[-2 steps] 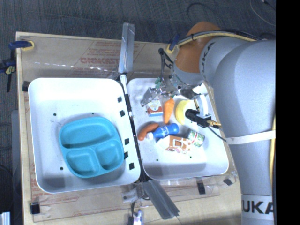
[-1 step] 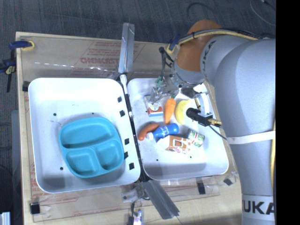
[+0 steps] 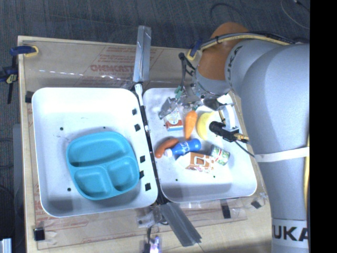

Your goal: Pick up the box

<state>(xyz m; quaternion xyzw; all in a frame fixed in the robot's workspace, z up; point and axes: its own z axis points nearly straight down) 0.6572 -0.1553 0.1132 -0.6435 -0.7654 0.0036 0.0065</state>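
Note:
The box (image 3: 199,162) is a small white carton with orange print. It lies flat in the right bin (image 3: 239,186), near the middle and toward the front. My gripper (image 3: 172,106) hangs over the far left part of that bin, well behind and to the left of the box and apart from it. Just below the gripper sits a small red and white item (image 3: 172,123). The arm's orange band (image 3: 213,62) and grey body cover the bin's far right corner.
Around the box lie a blue bottle (image 3: 185,146), an orange-red sausage shape (image 3: 165,146), a carrot (image 3: 190,123), a yellow item (image 3: 204,124) and a green can (image 3: 220,155). The left bin (image 3: 47,109) holds a blue divided plate (image 3: 101,164).

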